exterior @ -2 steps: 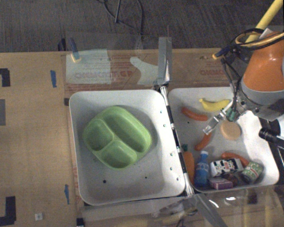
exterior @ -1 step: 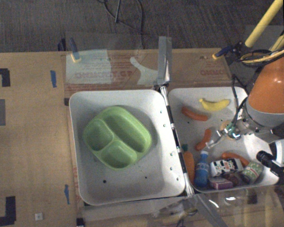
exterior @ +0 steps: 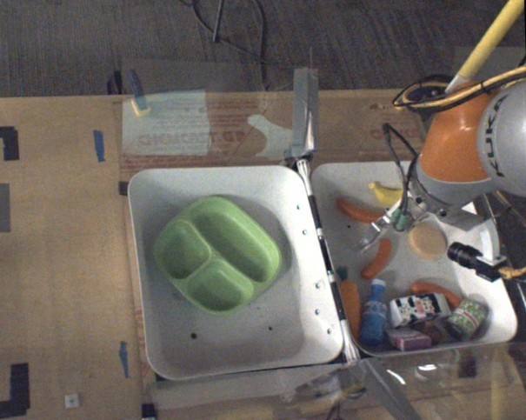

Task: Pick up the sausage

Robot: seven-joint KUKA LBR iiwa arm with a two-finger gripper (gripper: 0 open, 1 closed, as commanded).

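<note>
Two reddish-orange sausages lie in the right bin (exterior: 505, 329). One sausage (exterior: 360, 211) is near the bin's back left, and the other sausage (exterior: 378, 257) lies at a slant near the middle. A third reddish piece (exterior: 433, 288) rests further right. My gripper (exterior: 379, 228) hangs low between the two left sausages, its metal fingers (exterior: 369, 238) apart with nothing between them. The grey arm with its orange band (exterior: 456, 148) covers the bin's back right.
In the right bin there are also a yellow banana (exterior: 386, 191), a tan round disc (exterior: 426, 240), an orange carrot (exterior: 349, 297), a blue bottle (exterior: 373, 311), a milk carton (exterior: 418, 308), a can (exterior: 468, 318) and a pink box (exterior: 410, 338). A green divided plate (exterior: 217, 252) lies in the left bin (exterior: 164, 340).
</note>
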